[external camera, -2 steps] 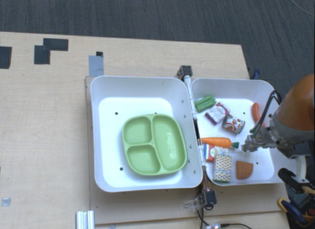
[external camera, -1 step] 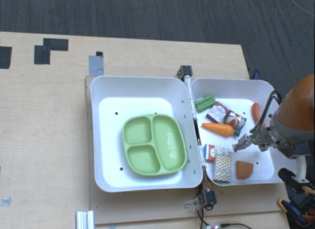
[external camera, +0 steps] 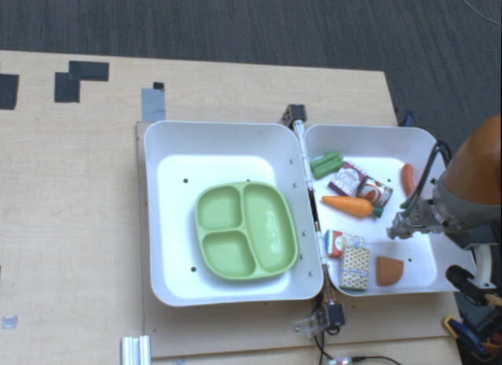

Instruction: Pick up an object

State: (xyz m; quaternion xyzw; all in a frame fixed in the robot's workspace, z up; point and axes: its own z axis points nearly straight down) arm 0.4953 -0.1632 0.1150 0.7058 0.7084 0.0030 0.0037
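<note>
In the right bin [external camera: 423, 140] lie several small items. At the back is a green vegetable [external camera: 325, 163], with a dark red packet [external camera: 346, 178] and a small can-like pack [external camera: 376, 191] beside it. An orange carrot [external camera: 347, 206] lies in the middle and a red sausage [external camera: 407, 178] by the right wall. Near the front are a small carton [external camera: 336, 243], a yellow patterned box [external camera: 354, 268] and a brown-orange slice [external camera: 389, 270]. My gripper [external camera: 398, 228] hangs low over the bin's right part, right of the carrot and above the slice, with nothing visibly held.
The left bin [external camera: 169, 147] holds a light green divided plate [external camera: 246, 231]. A ridge between the bins runs down the middle [external camera: 307, 198]. The arm's orange band [external camera: 480, 163] looms over the right bin's right wall. Cables lie at the bench's front edge [external camera: 325, 320].
</note>
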